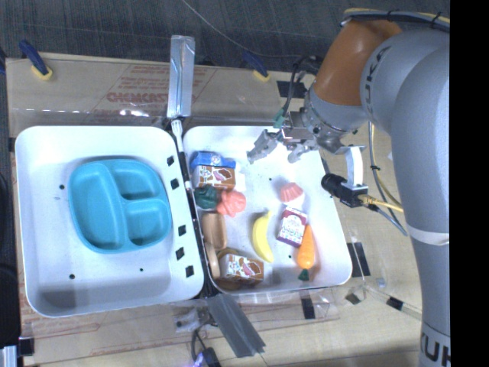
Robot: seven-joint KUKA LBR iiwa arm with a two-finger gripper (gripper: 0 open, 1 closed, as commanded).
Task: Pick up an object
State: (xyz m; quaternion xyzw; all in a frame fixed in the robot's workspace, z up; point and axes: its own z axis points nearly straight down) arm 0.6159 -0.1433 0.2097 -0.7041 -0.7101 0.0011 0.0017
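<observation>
1. Wooden bench carries two shallow white bins side by side; the left bin holds a blue divided tray.
2. Right bin is the landmark. Everything below is placed relative to it.
3. Gripper hangs over its upper middle, fingers spread wide, nothing between them.
4. Along its left wall, top to bottom: blue-brown carton, dark green item touching a pink toy, hot dog bun, second brown carton.
5. Centre: banana, upright-ish, curved.
6. Right of centre: pink cupcake-like piece (closest thing to the gripper, still apart from it), red-white packet below it, carrot touching the packet's lower right.
</observation>
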